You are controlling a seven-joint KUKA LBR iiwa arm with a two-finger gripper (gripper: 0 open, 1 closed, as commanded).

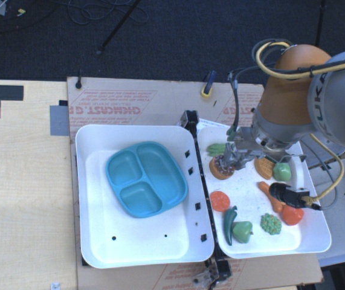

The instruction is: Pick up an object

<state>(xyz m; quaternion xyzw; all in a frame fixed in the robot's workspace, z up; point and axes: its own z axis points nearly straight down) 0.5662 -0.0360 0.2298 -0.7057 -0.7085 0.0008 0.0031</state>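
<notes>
It looked like a robotics lab, not a home or shop. Two shallow white bins sat on a cardboard sheet laid over a pale wooden bench. Beyond the bench's far edge lay dark carpet with loose cables trailing across it. Right of the bins stood a grey industrial arm with an orange band. Black tape patches marked the bench left of the bins.
</notes>
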